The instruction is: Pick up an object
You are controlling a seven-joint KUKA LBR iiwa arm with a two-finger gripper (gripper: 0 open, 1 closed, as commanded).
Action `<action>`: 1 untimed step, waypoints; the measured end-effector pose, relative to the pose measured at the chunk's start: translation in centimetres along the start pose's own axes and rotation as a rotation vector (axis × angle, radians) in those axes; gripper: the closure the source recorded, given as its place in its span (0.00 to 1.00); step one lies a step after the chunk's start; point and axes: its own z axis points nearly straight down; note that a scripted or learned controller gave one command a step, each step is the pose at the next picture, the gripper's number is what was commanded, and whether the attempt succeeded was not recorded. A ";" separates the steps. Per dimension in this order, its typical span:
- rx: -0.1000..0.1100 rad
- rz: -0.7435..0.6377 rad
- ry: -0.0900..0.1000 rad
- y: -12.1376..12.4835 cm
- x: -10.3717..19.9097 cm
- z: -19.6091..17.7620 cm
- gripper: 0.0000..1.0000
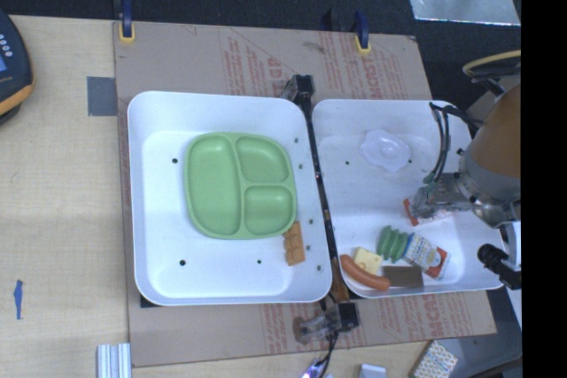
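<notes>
My gripper (427, 206) reaches into the right bin (354, 115) from the right, low over its right-hand side. Just below it lie a green ribbed toy (392, 242) and a white, red and blue packet (425, 253). At the bin's front edge sit a red hot dog toy (363, 273), a small yellow block (368, 260) and a dark flat piece (403, 277). A clear plastic lid (384, 148) rests near the bin's back. Something small and red shows at the fingertips, but I cannot make out what it is.
The left bin (151, 190) holds a green divided plate (240, 185) and a small orange-brown waffle piece (293, 244) near its front right corner. A black divider (314, 181) runs between the bins. A yellow-edged device (13, 62) lies at the far left.
</notes>
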 end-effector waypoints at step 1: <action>0.002 -0.001 0.001 -0.1 0.0 0.1 0.00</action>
